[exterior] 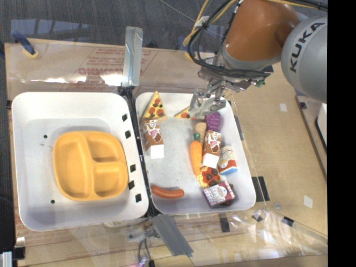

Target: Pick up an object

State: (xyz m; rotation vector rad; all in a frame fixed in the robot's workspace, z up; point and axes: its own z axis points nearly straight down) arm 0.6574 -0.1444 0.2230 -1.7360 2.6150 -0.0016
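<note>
My gripper hangs over the far end of the right bin, its metal fingers close above a small yellow wedge and a purple grape piece. Nothing shows between the fingers. In the same bin lie a pizza slice, a brown carton, an orange carrot, a sausage, a small can and several printed snack packs.
The left bin holds a yellow divided plate. A grey metal clip stands at the far edge between the bins, and another sits at the near edge. Brown bench surface lies to the right.
</note>
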